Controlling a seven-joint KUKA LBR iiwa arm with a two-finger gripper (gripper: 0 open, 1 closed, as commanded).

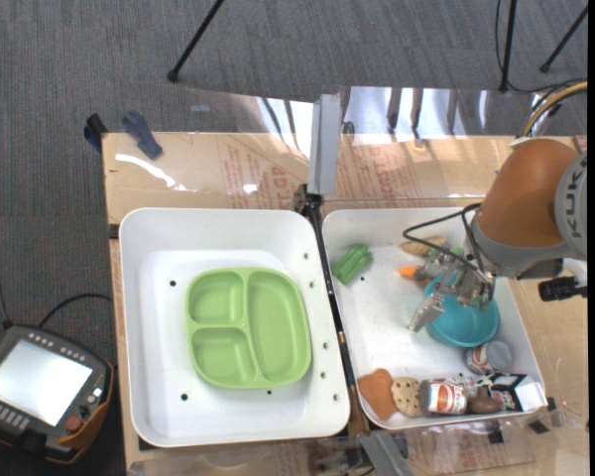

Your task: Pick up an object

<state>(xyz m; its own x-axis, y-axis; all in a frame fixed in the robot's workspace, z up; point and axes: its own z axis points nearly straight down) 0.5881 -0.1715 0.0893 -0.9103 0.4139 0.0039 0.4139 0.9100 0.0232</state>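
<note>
The gripper is hovering over the right bin, fingers spread and gripping nothing, directly beside the teal bowl, the likeliest target. Remaining items are crowding the bin's near edge, leaving the green tray alone in the left bin.

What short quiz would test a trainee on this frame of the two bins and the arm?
1. True or false: the green tray lies in the left bin.
2. What is the gripper above? A) teal bowl B) green tray C) can
3. Where in the right bin does the can lie?

Key: 1. True. 2. A, it is over the left rim of the teal bowl. 3. At the near edge, between the cookie and other small items.
</note>
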